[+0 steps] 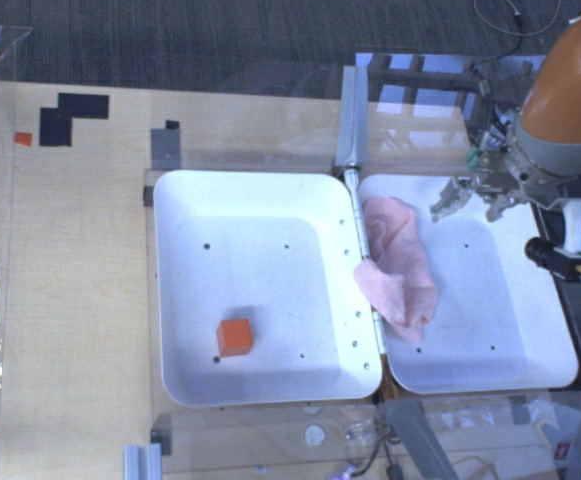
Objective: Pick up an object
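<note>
The two white bins sit side by side on the bench, the left bin (270,208) broad and nearly bare, the right bin (500,298) the one the arm (565,88) has reached over from the far side. From where I stand the nearest thing to the arm is the pink cloth (398,268), so I take that as the object it is going for. The cloth lies crumpled along the right bin's left wall, right beside the divider, with one fold seeming to lap up onto the rim. The gripper (475,196) hangs above the bin's upper part, near the cloth's top end but apart from it, with nothing between its fingers; whether they stand apart or together I cannot tell, as the metalwork there is too cluttered to read. To do this well, I would say it should shift left over the thickest bunch of the cloth, keep off the bin wall, come straight down and pinch a raised fold rather than a flat edge, since a thin layer would likely slip out. The cloth looks soft, pale pink and limp, folded over itself with the bulkier lump at its lower end. Smallest of all, an orange block (235,337) sits alone in the left bin, well apart from the gripper.
</note>
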